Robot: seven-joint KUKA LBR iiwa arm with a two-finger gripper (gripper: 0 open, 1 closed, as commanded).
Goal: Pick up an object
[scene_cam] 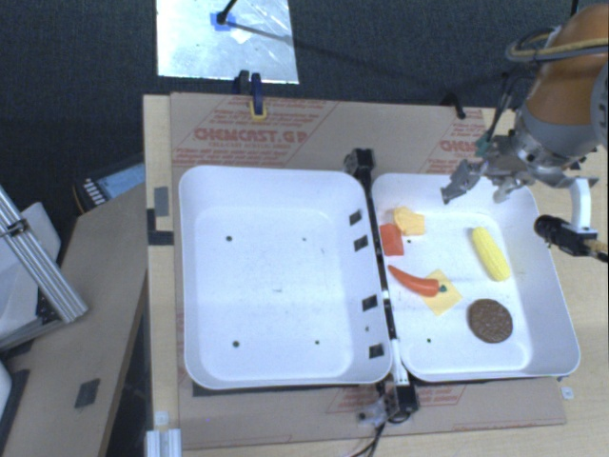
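The arm [571, 74] enters from the right and positions the tool [481, 181] above the far edge of the right bin [547, 284]. The tool's two fingers are spread apart, one at the left [457, 187] and one at the right [504, 190], with nothing between them. The right bin contains the candidate objects: a yellow corn cob [490, 252] lying at a slant right of centre, a brown round patty [490, 321] near the front, a red chili pepper [416, 280] lying partly on a yellow cheese slice [444, 298], an orange-red block [391, 239] close to the left wall, and a small yellow piece [410, 222] just behind that block. All objects rest on the bin floor, apart from the tool. The left bin [276, 274] stands directly beside the right bin on the bench [114, 255].
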